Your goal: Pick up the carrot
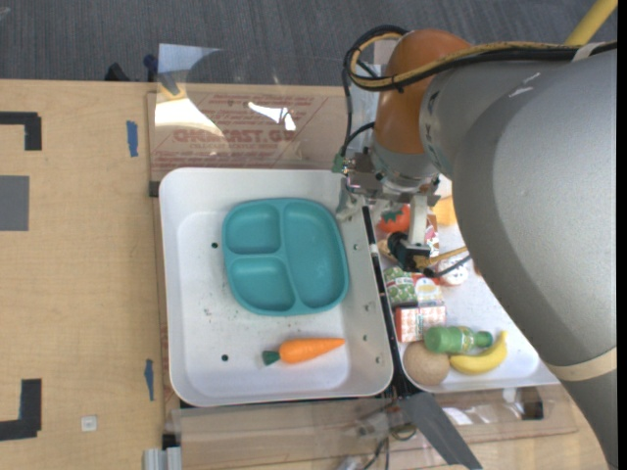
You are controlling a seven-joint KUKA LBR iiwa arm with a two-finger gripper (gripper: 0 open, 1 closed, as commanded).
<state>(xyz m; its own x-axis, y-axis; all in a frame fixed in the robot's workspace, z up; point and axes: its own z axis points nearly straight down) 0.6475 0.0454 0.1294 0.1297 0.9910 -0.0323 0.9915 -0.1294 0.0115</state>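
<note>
An orange carrot (306,351) with a green stub at its left end lies flat near the front of the left bin (191,360), below a teal divided plate (285,255). My gripper (390,202) hangs over the wall between the two bins, at the back, well away from the carrot and behind the plate's right corner. The big grey arm and its orange band (416,86) cover much of the right side.
The right bin (519,365) holds a yellow banana (482,355), a green bottle-like item (453,339), a brown round fruit (425,363), small packets (415,302) and a few more toys under the gripper. A clear plastic sheet (235,130) lies behind the left bin.
</note>
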